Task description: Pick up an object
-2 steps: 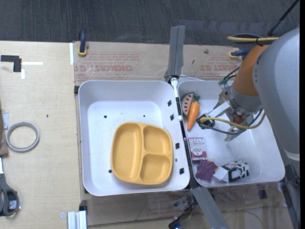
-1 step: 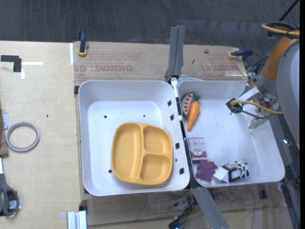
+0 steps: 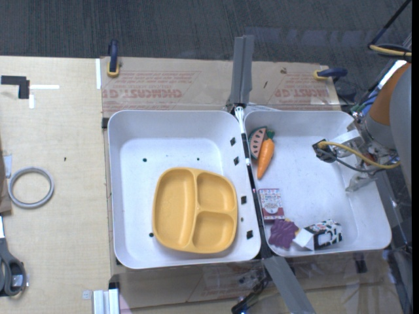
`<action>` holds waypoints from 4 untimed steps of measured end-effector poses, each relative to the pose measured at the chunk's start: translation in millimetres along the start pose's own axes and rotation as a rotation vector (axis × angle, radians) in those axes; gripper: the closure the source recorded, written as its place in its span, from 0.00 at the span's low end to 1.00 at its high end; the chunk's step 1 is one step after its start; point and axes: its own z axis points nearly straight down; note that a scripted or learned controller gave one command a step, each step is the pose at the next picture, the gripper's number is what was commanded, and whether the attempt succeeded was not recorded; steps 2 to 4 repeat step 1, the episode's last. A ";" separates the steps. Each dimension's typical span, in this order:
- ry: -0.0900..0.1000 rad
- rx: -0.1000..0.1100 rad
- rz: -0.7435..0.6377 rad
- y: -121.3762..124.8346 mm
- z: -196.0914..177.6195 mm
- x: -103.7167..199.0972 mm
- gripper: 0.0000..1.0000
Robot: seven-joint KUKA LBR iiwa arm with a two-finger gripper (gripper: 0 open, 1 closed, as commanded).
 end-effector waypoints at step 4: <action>-0.006 0.000 -0.003 -0.1 -8.0 -1.2 1.00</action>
